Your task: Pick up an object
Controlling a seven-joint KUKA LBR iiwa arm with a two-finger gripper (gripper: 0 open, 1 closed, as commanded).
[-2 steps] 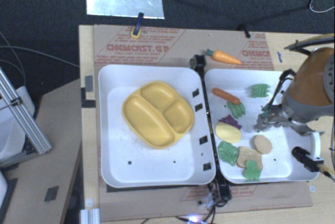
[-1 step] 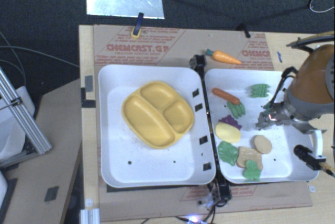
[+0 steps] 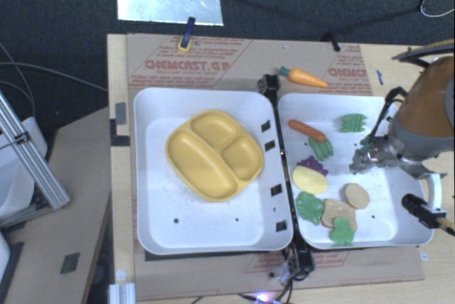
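The right bin holds several toy foods. There is a red sausage, a green bean bunch, a green vegetable, purple grapes and a yellow potato. A tan oval cookie, a slice of toast and two green leafy pieces lie nearer the front. My gripper hangs low over the bin's bare middle right, just above the cookie and right of the grapes. Nothing shows in its grasp.
In the left bin lies a yellow divided plate. An orange carrot rests on the cardboard behind the right bin. The arm's orange-banded wrist covers the right bin's far right side. A blue-and-yellow tool lies at the back.
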